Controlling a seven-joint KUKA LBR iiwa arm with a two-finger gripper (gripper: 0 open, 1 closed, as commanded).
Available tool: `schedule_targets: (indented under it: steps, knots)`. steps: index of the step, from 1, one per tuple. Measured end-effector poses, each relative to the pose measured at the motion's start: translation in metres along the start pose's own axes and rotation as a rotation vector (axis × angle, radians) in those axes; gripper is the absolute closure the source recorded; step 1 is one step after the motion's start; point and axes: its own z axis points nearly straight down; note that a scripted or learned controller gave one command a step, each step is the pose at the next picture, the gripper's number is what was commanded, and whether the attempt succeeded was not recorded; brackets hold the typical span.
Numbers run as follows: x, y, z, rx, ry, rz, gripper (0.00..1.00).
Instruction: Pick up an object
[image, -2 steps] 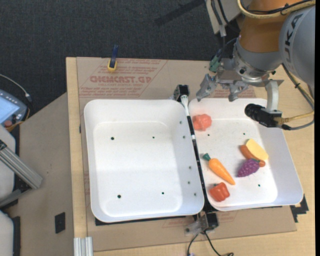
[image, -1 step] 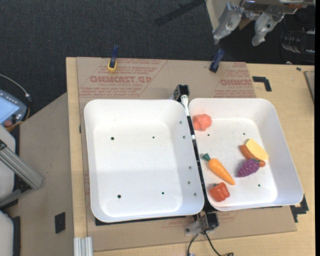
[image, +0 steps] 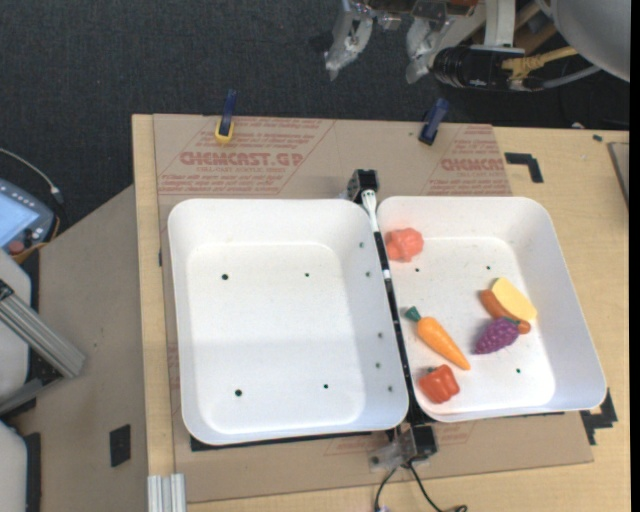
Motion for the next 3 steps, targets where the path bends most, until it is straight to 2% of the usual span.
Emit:
schedule_targets:
  steps: [1,2,3]
  knots:
    - [0.079,-0.002,0.044,0.011,-0.001,0.001,0.0]
    - [0.096,-0.004,0.282,0.015,-0.004,0.007,0.0]
    - [0.095,-0.005,0.402,0.014,-0.004,0.007,0.0]
